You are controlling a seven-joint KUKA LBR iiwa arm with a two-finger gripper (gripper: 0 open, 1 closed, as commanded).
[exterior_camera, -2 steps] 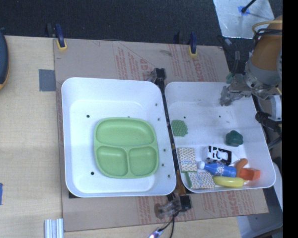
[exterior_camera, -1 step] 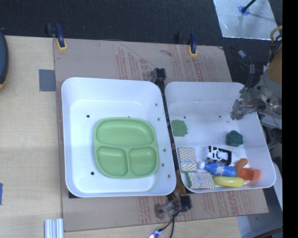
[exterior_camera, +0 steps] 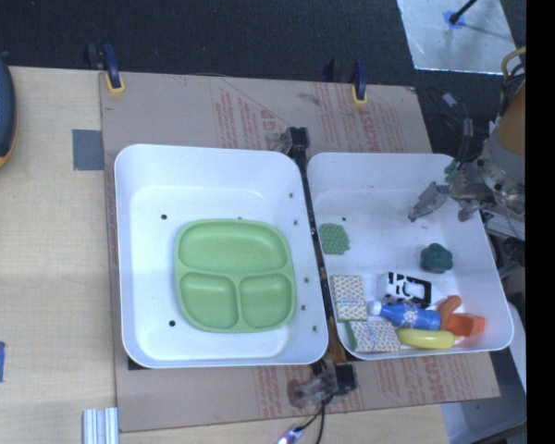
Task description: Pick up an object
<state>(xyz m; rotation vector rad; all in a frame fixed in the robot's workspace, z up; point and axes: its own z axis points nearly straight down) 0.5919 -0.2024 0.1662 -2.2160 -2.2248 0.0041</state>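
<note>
Gripper (exterior_camera: pixel 447 202) above right bin (exterior_camera: pixel 370 178), jaws released, grasping nothing. Advise: centre over green lump (exterior_camera: pixel 436 257), descend straight, avoid bottom clutter.

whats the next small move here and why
Probably bring the tool toward the near side of the right bin and lower it over the dark green lump. The tool sits above the bin's far right part with nothing between its fingers, and that lump lies alone on bare floor close by, while the banana and blue bottle are crowded together in the near corner.
</note>
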